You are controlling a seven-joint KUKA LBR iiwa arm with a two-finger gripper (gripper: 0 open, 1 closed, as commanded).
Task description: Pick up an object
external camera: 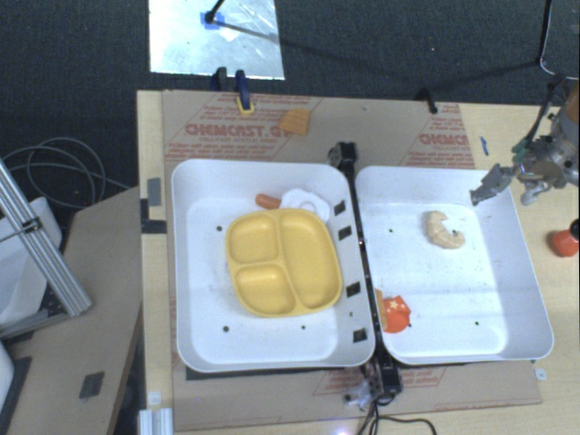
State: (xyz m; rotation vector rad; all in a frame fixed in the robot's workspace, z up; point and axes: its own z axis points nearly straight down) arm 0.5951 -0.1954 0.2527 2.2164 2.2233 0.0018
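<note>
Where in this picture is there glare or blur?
In the camera view, the silver sheet above the bench reflects the light brightly; the white bins look evenly lit with soft shadows; the end effector at the right looks slightly blurred.

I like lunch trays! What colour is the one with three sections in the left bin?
The tray is yellow, seen clearly in the camera view.

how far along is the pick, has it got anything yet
Nothing looks picked yet. The end effector hangs over the right bin's upper right corner with nothing visibly held. The beige piece and red piece lie on the bin floor. Left: descend, grasp, lift.
</note>
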